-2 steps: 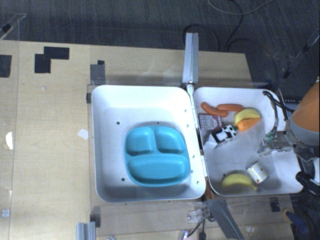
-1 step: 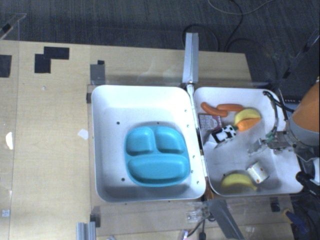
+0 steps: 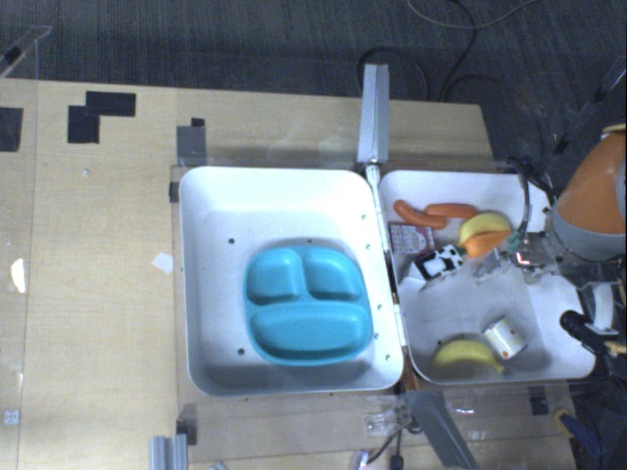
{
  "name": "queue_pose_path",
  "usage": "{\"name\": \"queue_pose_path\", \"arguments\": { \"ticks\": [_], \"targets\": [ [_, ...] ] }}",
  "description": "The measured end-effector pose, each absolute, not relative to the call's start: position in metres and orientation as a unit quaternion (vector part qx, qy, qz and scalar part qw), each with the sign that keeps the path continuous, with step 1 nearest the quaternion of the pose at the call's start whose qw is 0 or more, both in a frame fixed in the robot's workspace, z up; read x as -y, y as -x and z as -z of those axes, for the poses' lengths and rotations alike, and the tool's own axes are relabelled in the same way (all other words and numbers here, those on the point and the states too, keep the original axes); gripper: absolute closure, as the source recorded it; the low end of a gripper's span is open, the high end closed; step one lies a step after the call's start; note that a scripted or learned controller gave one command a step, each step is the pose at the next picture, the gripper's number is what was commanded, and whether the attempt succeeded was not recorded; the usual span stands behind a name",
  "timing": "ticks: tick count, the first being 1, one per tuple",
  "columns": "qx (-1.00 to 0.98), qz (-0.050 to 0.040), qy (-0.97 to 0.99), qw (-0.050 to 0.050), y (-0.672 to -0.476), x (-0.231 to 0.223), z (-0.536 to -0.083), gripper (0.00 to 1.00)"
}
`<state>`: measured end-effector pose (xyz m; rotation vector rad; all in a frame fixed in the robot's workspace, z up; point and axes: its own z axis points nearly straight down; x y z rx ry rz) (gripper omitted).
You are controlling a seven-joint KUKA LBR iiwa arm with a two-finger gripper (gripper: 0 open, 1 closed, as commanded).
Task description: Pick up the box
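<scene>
The box [image 3: 404,237], a flat reddish-grey packet, lies against the left wall of the right bin [image 3: 549,360], which also holds two bananas, one sausage, one can and one black-and-white toy, while the arm's gripper [image 3: 524,253] hangs over that bin's right part.
</scene>
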<state>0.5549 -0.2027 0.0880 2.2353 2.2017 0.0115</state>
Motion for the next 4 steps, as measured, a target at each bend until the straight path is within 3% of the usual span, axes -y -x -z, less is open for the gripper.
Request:
{"name": "queue_pose_path", "arguments": {
  "ticks": [1,2,3,4],
  "targets": [
    [-0.698,-0.003,-0.716,0.005,-0.596,0.196,-0.088,0.0],
    [-0.701,-0.0043,-0.713,0.006,-0.599,0.194,-0.099,1.0],
    [-0.685,-0.0012,-0.729,0.002,-0.55,0.189,-0.152,1.0],
    [-0.71,-0.001,-0.704,0.002,-0.504,0.204,-0.172,1.0]
  ]
}}
